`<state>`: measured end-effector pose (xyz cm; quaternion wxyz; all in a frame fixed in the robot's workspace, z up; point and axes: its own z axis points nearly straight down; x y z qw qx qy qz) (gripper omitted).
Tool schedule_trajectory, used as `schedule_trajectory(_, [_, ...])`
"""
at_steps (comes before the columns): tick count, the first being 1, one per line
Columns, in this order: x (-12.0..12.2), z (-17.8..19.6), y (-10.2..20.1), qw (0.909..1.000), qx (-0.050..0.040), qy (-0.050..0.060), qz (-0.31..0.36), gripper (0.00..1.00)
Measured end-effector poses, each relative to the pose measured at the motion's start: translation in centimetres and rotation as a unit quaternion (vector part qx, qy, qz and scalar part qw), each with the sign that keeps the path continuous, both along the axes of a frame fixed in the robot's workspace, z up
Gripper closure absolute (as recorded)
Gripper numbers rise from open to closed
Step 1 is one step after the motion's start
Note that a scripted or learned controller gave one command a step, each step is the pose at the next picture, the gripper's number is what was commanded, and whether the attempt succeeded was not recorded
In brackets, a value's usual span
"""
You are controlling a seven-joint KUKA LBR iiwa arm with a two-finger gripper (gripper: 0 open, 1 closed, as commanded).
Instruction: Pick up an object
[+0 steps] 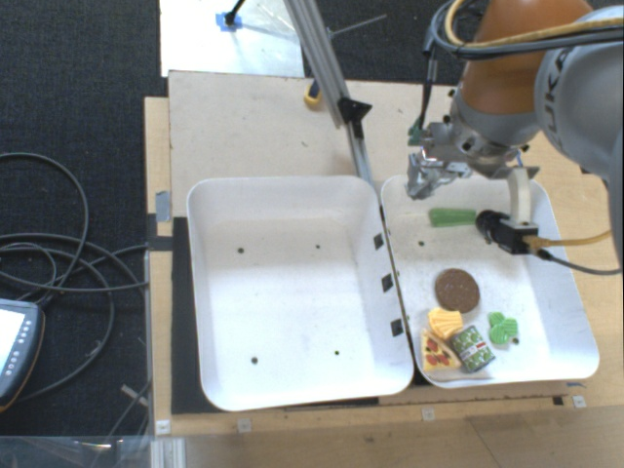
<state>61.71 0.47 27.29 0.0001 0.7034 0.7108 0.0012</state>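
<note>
Dark carpet surrounds a pale wooden bench (pixel 253 125), on which 2 shallow white bins are set side by side. On the carpet at the left, black cables (pixel 58 252) are looped, and the corner of a screen device (pixel 15 344) is seen at the edge. A grey metal pole (pixel 327 61) is slanted down to the back wall between the bins. The left bin (pixel 219 359) is marked by a few small dark spots on its floor. The grey arm (pixel 575 76), with its orange band (pixel 522 32), is extended from the right over the back of the right bin (pixel 575 344). The gripper (pixel 426 178) is held above the bin's rear left corner; whether it is open or closed cannot be told. A green wedge-shaped object (pixel 451 218) lies just beside it, apart from the gripper. Nearer the front, a brown disc (pixel 456 290) is seen, and below it a yellow block (pixel 446 322), a small printed can (pixel 473 349), a red-and-yellow piece (pixel 436 354) and a green leafy piece (pixel 503 329) are clustered.
</note>
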Motion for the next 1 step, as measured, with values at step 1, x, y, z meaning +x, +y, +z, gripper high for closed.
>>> schedule_trajectory(1, [-0.49, -2.49, 5.44, 1.0000, 0.0004, 0.002, 0.000, 1.00])
